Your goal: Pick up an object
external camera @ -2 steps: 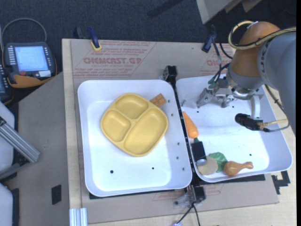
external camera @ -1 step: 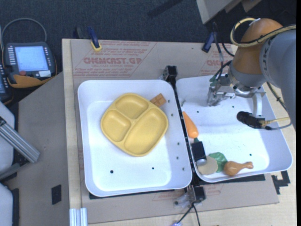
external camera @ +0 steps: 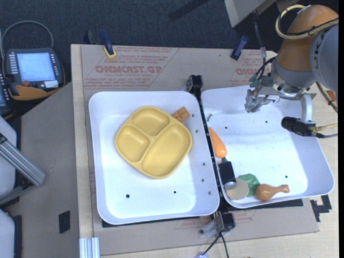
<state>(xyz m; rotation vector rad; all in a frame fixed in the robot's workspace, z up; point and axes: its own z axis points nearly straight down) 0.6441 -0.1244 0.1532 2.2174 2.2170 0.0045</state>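
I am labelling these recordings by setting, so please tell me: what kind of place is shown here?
Probably a robotics lab bench for grasping trials, not a kitchen. A robot arm reaches over two white bins on a protected board, the contents are toy-like food such as a carrot and a yellow divided plate, and a control pendant sits nearby.
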